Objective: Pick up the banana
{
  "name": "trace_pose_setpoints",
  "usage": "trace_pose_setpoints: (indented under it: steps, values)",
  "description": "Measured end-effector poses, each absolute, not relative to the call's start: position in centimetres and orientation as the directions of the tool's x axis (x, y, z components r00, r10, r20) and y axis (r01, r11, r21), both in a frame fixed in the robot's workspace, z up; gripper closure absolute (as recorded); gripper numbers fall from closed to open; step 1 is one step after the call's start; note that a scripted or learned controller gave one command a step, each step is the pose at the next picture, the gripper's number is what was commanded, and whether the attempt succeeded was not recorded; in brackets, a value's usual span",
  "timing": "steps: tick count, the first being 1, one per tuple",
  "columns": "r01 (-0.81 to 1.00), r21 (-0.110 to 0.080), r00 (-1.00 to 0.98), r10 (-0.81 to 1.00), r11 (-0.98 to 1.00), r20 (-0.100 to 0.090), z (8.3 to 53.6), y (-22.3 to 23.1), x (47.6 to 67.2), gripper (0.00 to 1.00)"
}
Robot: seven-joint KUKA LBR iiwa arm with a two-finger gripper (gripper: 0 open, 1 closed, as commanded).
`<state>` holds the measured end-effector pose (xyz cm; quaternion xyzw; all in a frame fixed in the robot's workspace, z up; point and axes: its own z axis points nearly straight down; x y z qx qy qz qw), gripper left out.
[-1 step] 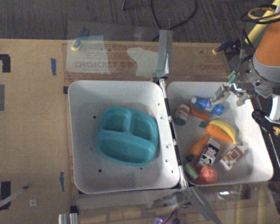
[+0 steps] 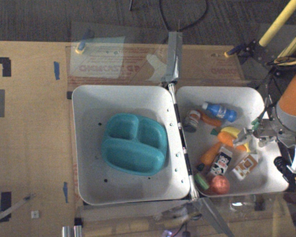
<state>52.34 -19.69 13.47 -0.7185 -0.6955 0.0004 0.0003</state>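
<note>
The banana [image 2: 230, 131] is a short yellow piece lying in the right bin [image 2: 256, 95], near its middle, against an orange item [image 2: 226, 138]. My gripper [image 2: 250, 135] reaches in from the right and hovers just to the right of the banana, above the orange item's right end and a brown carton [image 2: 245, 166]. Nothing shows as held in it.
The right bin also holds a blue bottle [image 2: 219, 111], a small can [image 2: 191, 120], a carrot [image 2: 208, 154], a black-and-white carton [image 2: 220, 162], a red apple [image 2: 219, 184] and a green piece [image 2: 202, 181]. A teal divided plate [image 2: 134, 143] lies in the left bin [image 2: 89, 107].
</note>
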Motion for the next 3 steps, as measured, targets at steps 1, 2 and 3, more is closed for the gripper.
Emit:
trace_pose_setpoints:
  steps: [1, 2, 3]
  values:
    - [0.991, 0.0, 0.132, 0.991, -0.132, 0.006, 9.5, -20.9, 53.2, 0.0]
    - [0.828, 0.008, 0.561, 0.828, -0.561, 0.001, 8.8, -15.7, 54.9, 0.0]
    - [0.83, 0.011, 0.558, 0.83, -0.558, 0.001, 9.9, -15.7, 55.0, 1.0]
